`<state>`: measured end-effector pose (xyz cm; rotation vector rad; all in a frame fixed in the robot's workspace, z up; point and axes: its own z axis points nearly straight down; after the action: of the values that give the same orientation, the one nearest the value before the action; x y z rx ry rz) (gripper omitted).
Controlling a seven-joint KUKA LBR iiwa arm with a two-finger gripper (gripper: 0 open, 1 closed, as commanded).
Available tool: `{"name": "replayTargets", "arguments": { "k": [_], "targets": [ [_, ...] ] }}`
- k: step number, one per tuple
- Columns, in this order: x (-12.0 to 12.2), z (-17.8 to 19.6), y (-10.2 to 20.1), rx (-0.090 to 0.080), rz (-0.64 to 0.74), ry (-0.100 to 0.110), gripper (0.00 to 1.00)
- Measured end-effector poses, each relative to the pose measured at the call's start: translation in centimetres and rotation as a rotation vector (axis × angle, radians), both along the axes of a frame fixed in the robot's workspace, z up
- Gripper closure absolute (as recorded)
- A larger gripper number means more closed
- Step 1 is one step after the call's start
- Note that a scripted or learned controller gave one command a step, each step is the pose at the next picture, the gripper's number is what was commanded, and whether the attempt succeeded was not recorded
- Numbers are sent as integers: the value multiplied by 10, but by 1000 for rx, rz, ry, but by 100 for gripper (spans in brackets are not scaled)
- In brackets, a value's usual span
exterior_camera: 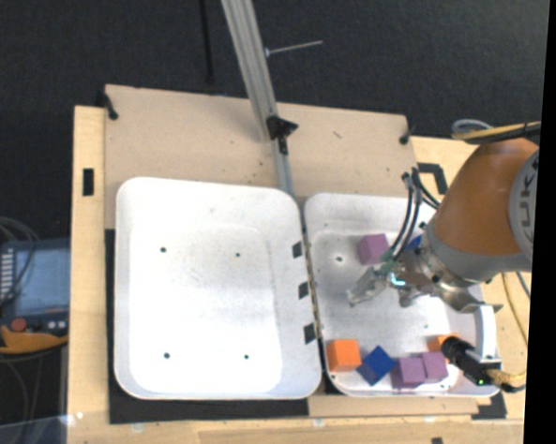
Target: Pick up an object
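Right bin [339, 220] — hand [366, 289] low over its middle, grip state cannot tell. Purple block [373, 248] just behind; orange block [344, 354], blue block [376, 363] at front edge.

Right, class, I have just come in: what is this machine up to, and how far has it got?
A grey and orange robot arm reaches in over the right bin, with its gripper low above the bin floor, just below a purple block. Nothing shows between its fingers, so no pick is made yet. Along the near edge lie an orange block, a blue block and two more purple blocks. The left bin sits beside it.
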<state>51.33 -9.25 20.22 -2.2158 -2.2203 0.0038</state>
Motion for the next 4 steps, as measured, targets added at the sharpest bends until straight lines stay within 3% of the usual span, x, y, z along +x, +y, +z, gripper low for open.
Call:
{"name": "replayTargets", "arguments": {
  "k": [1, 3, 4],
  "targets": [
    [1, 2, -1, -1, -4, -6, 0],
    [-10, -101, -9, -2, -3, 1, 0],
    [-9, -104, -10, -2, -6, -6, 0]
  ]
}}
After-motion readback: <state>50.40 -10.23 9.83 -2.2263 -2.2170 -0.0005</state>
